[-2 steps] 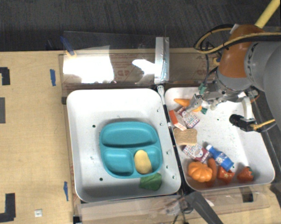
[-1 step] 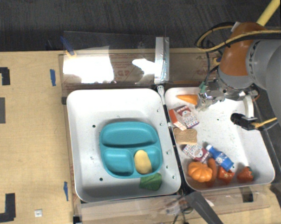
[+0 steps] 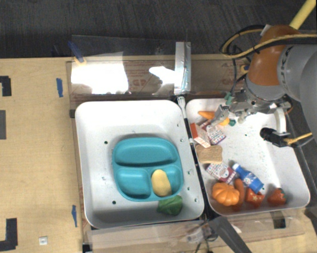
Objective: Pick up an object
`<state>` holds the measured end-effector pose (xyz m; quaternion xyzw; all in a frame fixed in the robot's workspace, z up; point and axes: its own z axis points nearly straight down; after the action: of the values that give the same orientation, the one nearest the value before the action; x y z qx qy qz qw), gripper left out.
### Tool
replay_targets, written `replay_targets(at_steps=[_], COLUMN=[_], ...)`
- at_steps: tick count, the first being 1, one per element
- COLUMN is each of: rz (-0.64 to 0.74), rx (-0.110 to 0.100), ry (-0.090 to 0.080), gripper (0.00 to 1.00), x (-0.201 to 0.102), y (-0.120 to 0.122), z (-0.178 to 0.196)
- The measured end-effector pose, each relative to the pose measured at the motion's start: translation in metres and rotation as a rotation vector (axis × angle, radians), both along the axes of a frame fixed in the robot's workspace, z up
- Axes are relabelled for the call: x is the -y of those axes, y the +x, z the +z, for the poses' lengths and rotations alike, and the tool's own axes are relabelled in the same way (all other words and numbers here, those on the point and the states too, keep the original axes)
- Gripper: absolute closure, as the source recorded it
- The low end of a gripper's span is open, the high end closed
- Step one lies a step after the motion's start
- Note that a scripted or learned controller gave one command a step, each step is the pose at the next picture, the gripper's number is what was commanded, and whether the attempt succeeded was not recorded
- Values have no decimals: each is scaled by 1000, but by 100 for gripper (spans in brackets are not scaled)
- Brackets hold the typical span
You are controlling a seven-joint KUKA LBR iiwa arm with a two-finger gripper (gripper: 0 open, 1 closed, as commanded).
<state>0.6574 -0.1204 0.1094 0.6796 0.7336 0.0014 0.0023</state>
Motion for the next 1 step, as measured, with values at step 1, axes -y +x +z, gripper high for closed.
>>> replay_targets(at_steps=[1], rz=[-1], rx=[-13], ry=[2], gripper=[100], x=[1], y=[-2], z=[7])
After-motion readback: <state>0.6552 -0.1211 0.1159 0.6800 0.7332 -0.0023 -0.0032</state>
